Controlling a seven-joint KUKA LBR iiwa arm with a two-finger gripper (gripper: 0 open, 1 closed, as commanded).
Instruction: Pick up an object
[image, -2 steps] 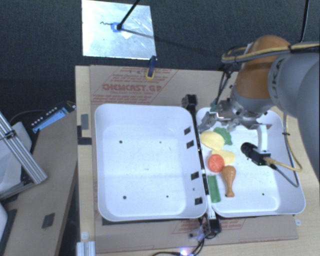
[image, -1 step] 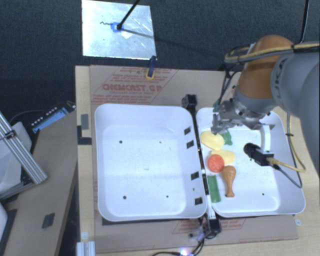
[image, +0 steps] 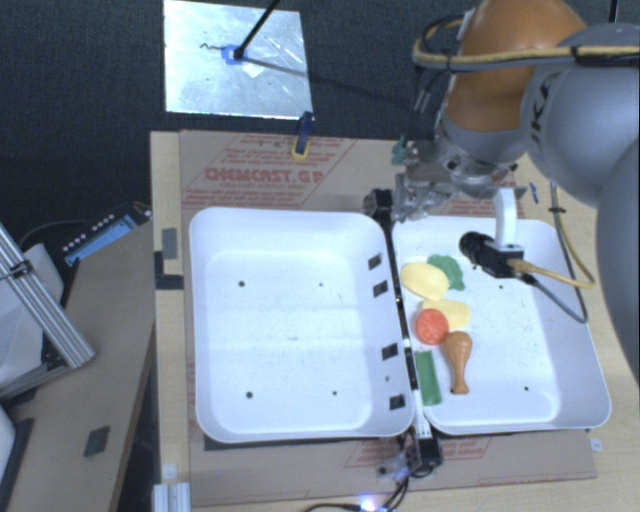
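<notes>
**While the gripper is hanging over the bin seam, a crowded pile is threatening the grasp**

As you are looking at this moment, the gripper (image: 412, 203) is hovering above the far end of the seam where the left bin (image: 290, 330) and the right bin (image: 535, 360) are meeting. The wrist is covering it from above, so you cannot tell whether it is spread or pressed together.

Everything worth picking is lying in the right bin, bunched along its left wall. A yellow piece (image: 424, 281) is touching a green leafy piece (image: 449, 270). Nearer the camera, a red tomato (image: 432, 325) is pressing against a second yellow piece (image: 456, 314). A drumstick (image: 458, 358) and a green stick (image: 428, 378) are lying nearest of all.

Judging from this, you are facing three risks:

- **Rim strike:** if the arm is descending from where it is hanging, it is likely heading for the rims rather than for any object.
- **Crowded grasp:** because the pieces are touching, a close is likely catching two at once, or nudging one aside and coming up with nothing.
- **Awkward targets:** the tomato is looking round enough to squirt out sideways, and the green stick is lying so tight against the wall that the gripper is getting little room beside it.
</notes>
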